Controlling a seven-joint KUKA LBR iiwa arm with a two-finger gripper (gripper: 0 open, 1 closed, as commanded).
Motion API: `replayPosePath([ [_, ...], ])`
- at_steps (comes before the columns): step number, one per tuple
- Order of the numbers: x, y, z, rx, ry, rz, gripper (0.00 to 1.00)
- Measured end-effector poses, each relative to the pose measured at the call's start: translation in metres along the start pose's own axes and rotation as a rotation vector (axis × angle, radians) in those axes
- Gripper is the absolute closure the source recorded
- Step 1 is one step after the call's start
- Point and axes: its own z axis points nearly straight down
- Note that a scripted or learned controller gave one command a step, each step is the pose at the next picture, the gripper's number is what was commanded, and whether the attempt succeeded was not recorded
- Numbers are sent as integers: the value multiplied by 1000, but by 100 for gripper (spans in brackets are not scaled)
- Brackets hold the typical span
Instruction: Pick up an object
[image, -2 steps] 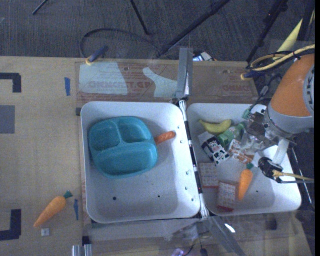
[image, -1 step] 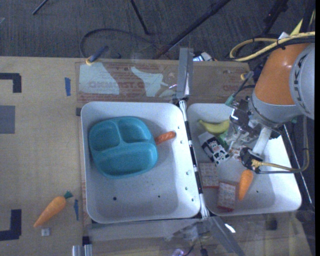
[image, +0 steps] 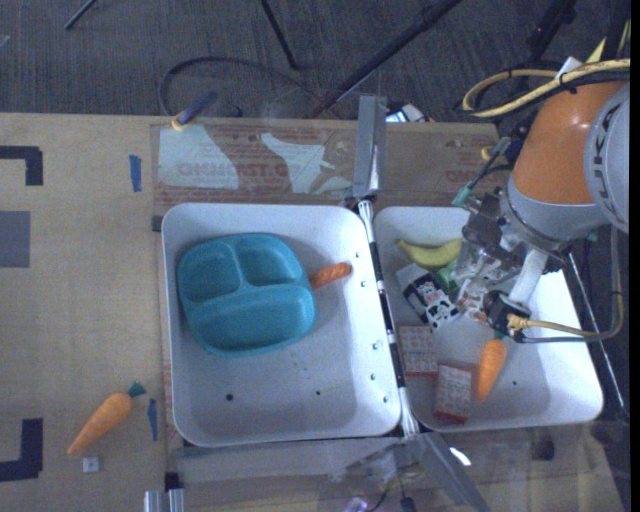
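You are looking down at a slant on a tabletop that carries two shallow white bins side by side. In the left bin lies a teal divided plate, and a small orange carrot rests just beside the plate's right edge, its long axis running left to right and tilted slightly upward toward the right. The arm, grey with an orange band, reaches in from the right over the right bin. Its claw hangs low above the middle of that bin, but you cannot tell whether it is apart or together (the wrist and cables crowd it). Near the claw, lower right, a second carrot lies in the bin, long axis nearly vertical in the frame, narrow tip pointing down. A banana lies at the bin's upper left, and small printed cards lie along its left side. A third carrot lies on the tabletop, lower left.
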Motion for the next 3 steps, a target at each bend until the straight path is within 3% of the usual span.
replayPosePath([
  [1,102,-4,32,1,0,239,100],
  [2,102,-4,31,1,-1,239,0],
  [3,57,31,58,4,-2,273,0],
])
